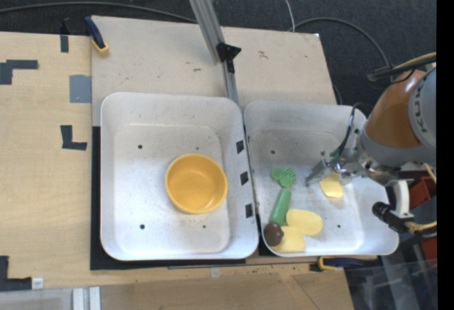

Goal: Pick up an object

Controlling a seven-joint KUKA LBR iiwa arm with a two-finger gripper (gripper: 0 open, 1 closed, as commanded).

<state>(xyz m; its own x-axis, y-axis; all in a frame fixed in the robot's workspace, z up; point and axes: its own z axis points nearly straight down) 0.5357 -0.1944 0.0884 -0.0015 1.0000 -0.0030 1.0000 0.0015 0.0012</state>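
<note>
Overhead slanted view of the work surface, a pale wooden top carrying dark tape marks at its left and a lighter board under the two bins. Near the board's upper left corner lies a small blue and yellow clamp. A grey metal post slants down from the top edge and ends at a black bracket just above the seam between the bins.

Left bin: a shallow white tray holding one yellow bowl, upright, slightly right of the tray's centre and apart from every wall.

Right bin: a second white tray touching the first along a shared edge. Near its left front part lies a green brush, bristle head toward the back and handle pointing to the front. At the handle's lower end sits a small brown ball, touching or just beside a pale yellow block and a second yellow piece in front of it. Further right, a small yellow chunk lies on the tray floor.

The end effector is low in the right bin, right at the yellow chunk's upper edge; whether its fingers are open or closed cannot be told. The arm, orange above grey, enters from the right
</note>
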